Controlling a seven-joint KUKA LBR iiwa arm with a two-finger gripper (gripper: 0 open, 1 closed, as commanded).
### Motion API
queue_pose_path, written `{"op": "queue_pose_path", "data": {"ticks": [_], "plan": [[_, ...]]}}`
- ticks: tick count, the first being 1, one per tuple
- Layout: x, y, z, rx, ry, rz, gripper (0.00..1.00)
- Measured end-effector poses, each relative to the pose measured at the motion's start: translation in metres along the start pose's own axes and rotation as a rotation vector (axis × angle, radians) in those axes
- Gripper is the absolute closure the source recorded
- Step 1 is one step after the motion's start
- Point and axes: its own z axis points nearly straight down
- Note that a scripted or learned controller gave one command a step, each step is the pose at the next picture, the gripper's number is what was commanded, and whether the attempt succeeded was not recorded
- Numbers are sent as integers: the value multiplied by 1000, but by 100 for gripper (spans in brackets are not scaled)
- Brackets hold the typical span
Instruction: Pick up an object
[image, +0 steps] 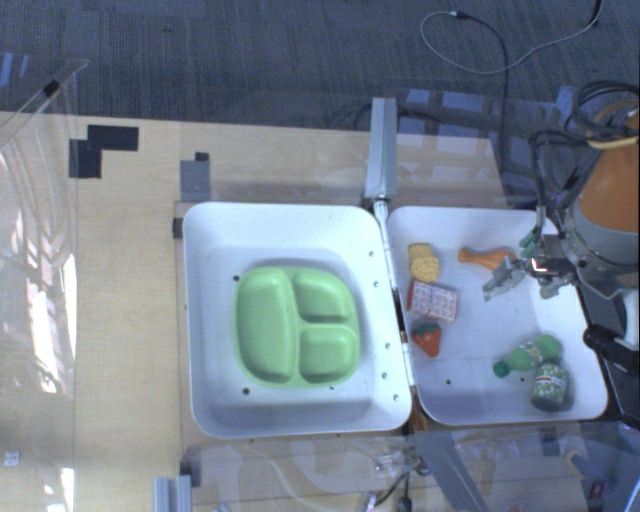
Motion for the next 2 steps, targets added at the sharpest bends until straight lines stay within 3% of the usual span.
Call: {"op": "queue_pose_path", "data": {"ticks": [1,2], "plan": [[40,94,115,1,0,-82,0],[38,130,138,-6,0,-104,0]]}}
